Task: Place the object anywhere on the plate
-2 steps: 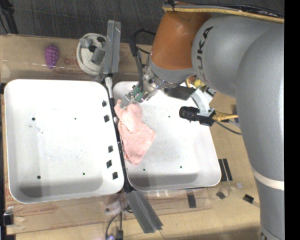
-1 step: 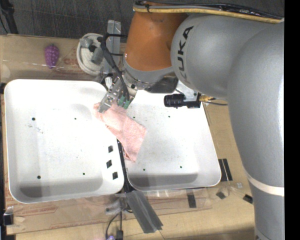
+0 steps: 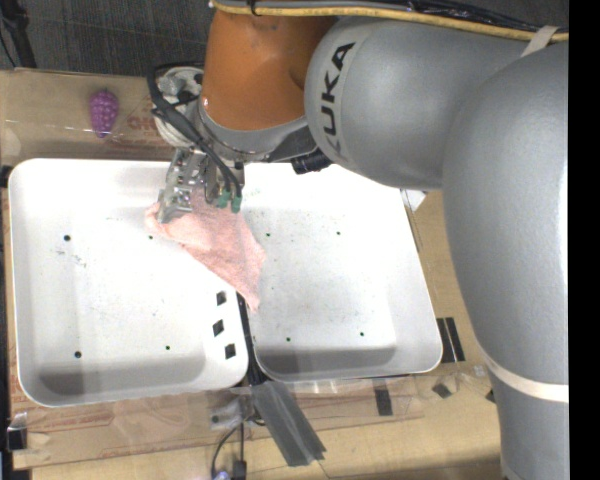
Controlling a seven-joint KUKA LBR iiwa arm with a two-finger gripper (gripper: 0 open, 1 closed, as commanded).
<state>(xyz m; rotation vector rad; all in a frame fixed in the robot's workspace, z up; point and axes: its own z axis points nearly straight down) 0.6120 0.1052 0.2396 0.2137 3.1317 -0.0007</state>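
A pink, mottled cloth [image 3: 220,246] hangs in a crumpled triangle over the divide between the two bins. Its top edge is bunched up between the fingers of my gripper [image 3: 198,194], which is shut on it. The cloth's lower tip reaches down over the inner rim of the left bin [image 3: 100,298]. The gripper sits over the upper right part of the left bin, below the orange band of the arm [image 3: 255,63].
The right bin [image 3: 340,288] lies beside the left one, partly under the arm. A small purple grape-like toy [image 3: 103,111] rests on the bench beyond the left bin's far edge. Black tape marks [image 3: 223,326] sit on the divide between the bins.
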